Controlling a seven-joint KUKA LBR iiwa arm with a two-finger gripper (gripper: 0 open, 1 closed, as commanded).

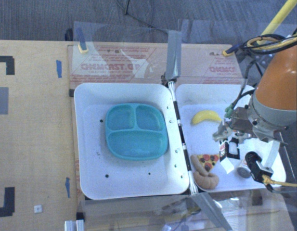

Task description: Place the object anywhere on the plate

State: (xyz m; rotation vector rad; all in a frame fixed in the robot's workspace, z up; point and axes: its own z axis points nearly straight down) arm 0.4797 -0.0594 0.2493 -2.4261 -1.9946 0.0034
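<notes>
In the right bin [187,97], the gripper [226,148] is being held low, right of the banana [206,117] and above the pizza slice [206,161]; grip state cannot be told. The teal plate [136,131] is being kept in the left bin [85,129].

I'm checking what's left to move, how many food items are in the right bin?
2: a banana near the bin's middle, and a pizza slice at its near left corner. The arm may hide others.
</notes>
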